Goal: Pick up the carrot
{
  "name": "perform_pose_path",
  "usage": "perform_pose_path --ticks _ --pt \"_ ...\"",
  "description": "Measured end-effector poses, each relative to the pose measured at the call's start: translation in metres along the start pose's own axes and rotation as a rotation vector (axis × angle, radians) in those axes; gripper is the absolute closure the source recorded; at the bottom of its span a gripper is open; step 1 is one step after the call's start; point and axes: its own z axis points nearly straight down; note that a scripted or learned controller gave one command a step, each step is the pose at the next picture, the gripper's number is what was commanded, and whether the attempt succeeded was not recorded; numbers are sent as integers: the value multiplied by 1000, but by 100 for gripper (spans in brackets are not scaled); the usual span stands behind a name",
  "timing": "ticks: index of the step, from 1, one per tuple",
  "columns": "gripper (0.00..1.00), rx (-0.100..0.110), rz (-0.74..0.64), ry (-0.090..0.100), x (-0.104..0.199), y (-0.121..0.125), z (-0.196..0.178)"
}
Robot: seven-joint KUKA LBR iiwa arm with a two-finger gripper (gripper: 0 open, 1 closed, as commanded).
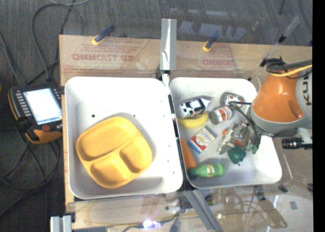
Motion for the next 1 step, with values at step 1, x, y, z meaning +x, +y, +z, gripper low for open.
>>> perform_pose_path --ticks 1 --pt "0 0 0 3 1 0 2"
